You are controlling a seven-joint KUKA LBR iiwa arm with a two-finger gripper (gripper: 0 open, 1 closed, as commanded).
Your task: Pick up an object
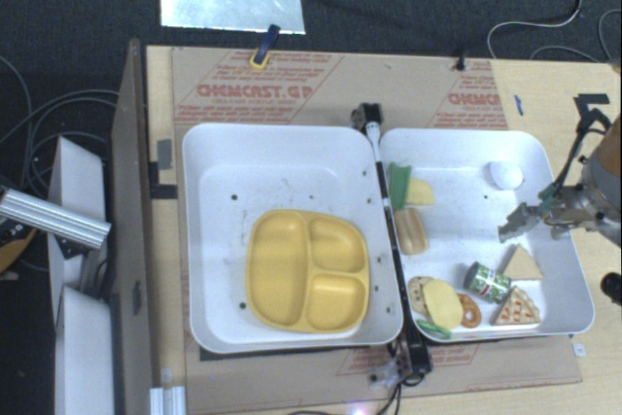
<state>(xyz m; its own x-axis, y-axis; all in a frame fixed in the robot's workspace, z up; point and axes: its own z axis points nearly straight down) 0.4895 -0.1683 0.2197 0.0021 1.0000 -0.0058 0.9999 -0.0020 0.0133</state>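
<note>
We see the end effector [525, 221] over the right bin [457, 143], arm cut off at frame edge; can't tell its state, too blurry. Nothing visibly held. Toy food sits below it: tan wedge [523, 261], green can [485, 282], pizza slice [518, 307]. Yellow tray [308, 269] in left bin [282, 146].

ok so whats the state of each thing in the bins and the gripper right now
yellow divided plate: flat in left bin, nothing on it
green can: on its side, right bin
pizza slice: lying flat, right bin
white ball: resting near far wall
gripper: over right bin, holding nothing
</note>
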